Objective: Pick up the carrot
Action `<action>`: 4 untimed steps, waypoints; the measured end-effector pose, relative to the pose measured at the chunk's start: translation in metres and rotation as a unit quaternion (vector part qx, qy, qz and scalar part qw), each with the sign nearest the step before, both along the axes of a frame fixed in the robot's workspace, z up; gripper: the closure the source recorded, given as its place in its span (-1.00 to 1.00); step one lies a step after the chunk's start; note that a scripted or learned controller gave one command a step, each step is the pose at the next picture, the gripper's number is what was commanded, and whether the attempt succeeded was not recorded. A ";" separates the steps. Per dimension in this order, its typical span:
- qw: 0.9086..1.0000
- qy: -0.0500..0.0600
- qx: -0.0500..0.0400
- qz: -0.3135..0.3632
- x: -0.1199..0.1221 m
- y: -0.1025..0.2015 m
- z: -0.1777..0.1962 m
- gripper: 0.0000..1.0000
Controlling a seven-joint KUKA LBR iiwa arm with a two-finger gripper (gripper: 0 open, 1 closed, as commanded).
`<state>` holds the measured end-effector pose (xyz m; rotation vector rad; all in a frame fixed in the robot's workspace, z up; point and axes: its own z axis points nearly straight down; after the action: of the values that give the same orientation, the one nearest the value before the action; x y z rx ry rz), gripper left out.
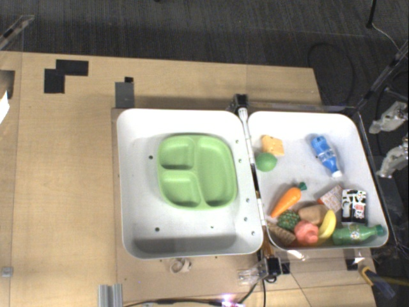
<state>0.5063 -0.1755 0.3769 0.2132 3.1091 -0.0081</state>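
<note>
The carrot (285, 200) is orange with a green top and lies slanted in the right bin (348, 128), near its left wall and above a heap of toy food. My gripper (392, 139) hangs at the view's right edge, just outside the right bin's rim and well to the right of the carrot. Its two pale fingers (396, 116) stand apart with nothing between them.
Around the carrot lie a green ball (266, 162), a yellow piece (273, 145), a dark green bunch (289, 220), a brown lump (312, 213), a red fruit (307, 233), a banana (328, 224), a blue bottle (325, 154) and a green bottle (358, 234). The left bin (134, 190) holds a green divided plate (195, 170).
</note>
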 end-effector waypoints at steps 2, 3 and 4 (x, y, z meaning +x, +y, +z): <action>0.990 0.011 0.003 0.140 0.003 0.038 -0.194 -1.00; 0.997 0.008 0.003 0.077 0.005 0.082 -0.209 -1.00; 0.994 0.003 0.005 -0.105 0.066 0.088 -0.287 -1.00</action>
<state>0.5726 -0.0876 0.0896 0.5396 3.0771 0.0027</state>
